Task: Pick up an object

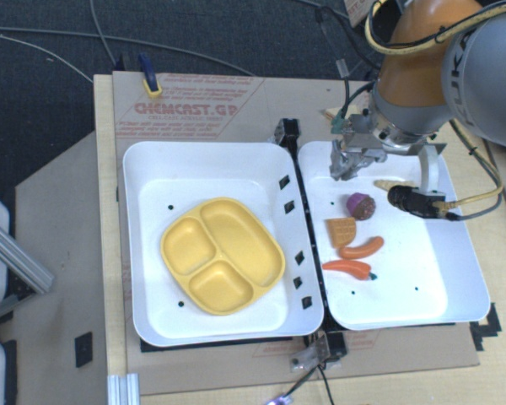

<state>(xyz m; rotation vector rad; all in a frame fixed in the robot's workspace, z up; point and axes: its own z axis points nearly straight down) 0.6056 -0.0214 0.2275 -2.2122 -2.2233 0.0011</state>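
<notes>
Purple ball (360,206) beside orange wedge (341,229), sausage (360,247), carrot (348,268); gripper (347,165) above, grip perhaps hidden; cannot tell.

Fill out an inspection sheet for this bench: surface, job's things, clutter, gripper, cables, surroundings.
Surface: cardboard-topped bench bearing a left white bin and a right white bin, side by side.
Job's things: in the right bin, a purple round item, an orange wedge, a sausage-like piece and a carrot-like piece.
Clutter: yellow divided tray in the left bin; blue clip at the bench's far edge.
Gripper: gripper over the right bin's far end, nothing seen held.
Cables: cables trail across the dark floor; yellow hose loops on the arm.
Surroundings: dark carpet.
</notes>
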